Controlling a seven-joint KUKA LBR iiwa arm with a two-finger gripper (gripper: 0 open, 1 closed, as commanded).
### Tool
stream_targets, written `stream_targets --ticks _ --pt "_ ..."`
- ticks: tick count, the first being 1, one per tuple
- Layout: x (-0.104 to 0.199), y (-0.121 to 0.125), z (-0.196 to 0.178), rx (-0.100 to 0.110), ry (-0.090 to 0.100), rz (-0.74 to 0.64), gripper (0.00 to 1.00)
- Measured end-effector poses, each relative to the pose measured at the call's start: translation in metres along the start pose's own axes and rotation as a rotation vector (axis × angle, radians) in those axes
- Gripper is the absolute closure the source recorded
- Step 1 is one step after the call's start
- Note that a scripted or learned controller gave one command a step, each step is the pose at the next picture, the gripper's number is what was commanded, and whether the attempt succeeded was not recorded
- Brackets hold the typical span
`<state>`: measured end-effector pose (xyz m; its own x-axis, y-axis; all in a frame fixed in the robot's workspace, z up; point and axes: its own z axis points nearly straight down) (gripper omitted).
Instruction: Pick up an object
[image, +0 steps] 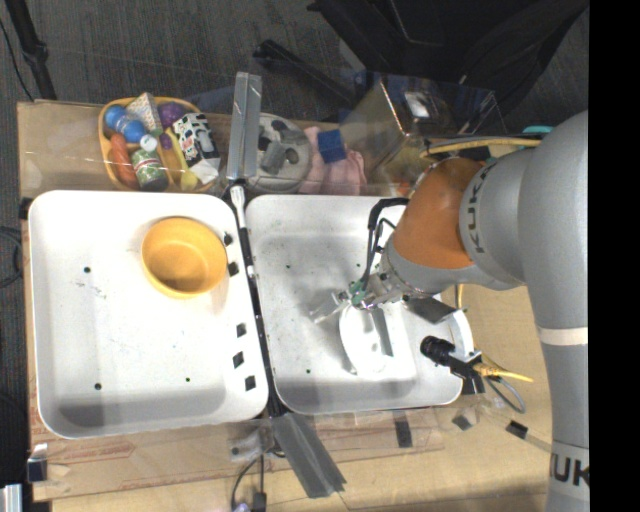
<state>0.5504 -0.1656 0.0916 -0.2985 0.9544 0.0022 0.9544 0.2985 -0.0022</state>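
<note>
Two white bins: yellow bowl (184, 256) left, hand (375, 318) low in right bin (300, 300), its grip state unclear

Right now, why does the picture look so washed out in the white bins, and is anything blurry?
In the camera view, bright overhead light bleaches the left bin and right bin, leaving soft shadows along their near walls; the yellow bowl stays clear, while the gripper and the pale object beneath it blur together.

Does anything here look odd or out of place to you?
Nothing looks spilled or broken. The yellow bowl sits upright in the left bin. In the right bin, the gripper is low over a pale, whitish object that is hard to identify. Behind the bins, a yellow basket is crammed with small items.
</note>
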Motion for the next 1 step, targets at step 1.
stream_targets --ticks 1 --pt "-0.0004 0.0003 -0.0098 0.001 0.000 -0.003 1.00"
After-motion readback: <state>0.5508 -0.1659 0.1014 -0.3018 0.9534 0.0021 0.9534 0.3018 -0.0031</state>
